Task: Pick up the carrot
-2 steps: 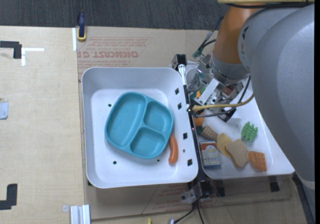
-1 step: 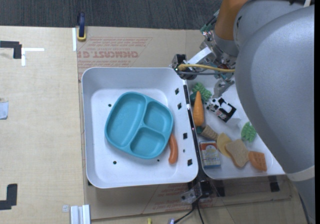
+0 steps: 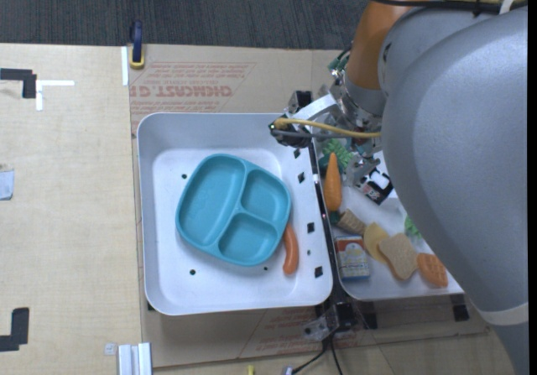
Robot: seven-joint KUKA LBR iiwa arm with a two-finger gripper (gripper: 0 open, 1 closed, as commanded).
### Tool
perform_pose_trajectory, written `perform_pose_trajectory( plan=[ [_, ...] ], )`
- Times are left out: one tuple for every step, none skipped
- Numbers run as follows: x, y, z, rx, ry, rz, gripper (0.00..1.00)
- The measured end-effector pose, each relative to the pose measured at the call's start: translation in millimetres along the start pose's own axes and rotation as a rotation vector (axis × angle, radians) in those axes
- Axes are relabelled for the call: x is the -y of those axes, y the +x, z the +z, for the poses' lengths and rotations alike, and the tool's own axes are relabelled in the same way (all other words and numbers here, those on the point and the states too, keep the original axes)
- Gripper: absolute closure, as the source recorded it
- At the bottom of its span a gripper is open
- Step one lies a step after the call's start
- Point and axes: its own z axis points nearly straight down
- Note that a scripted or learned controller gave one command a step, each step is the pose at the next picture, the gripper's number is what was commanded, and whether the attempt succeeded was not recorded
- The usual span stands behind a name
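Carrot [image 3: 333, 182] lies in the right bin [image 3: 367, 285], against its left wall, green top pointing up. Gripper [image 3: 362, 165] hangs just right of it; its grip state: cannot tell. Sausage [image 3: 290, 251] beside blue plate [image 3: 233, 210].

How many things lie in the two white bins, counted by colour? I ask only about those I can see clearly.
Blue: 1, the divided plate
Orange: 3, the carrot, the sausage, the orange piece
Tan: 3, bread-like pieces
Printed: 1, the small carton
Total: 8; the arm hides part of the right bin.
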Motion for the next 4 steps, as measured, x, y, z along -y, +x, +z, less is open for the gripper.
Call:
perform_pose_trajectory(
  plan=[
    [3, -42, 0, 0.001, 0.0, -0.002, 0.0],
    [-26, -75, 1, 0.0, 0.001, 0.13, 0.0],
    [-72, 11, 0, -0.002, -0.001, 0.138, 0.0],
    [-7, -4, 0, -0.001, 0.0, 0.13, 0.0]
  ],
)
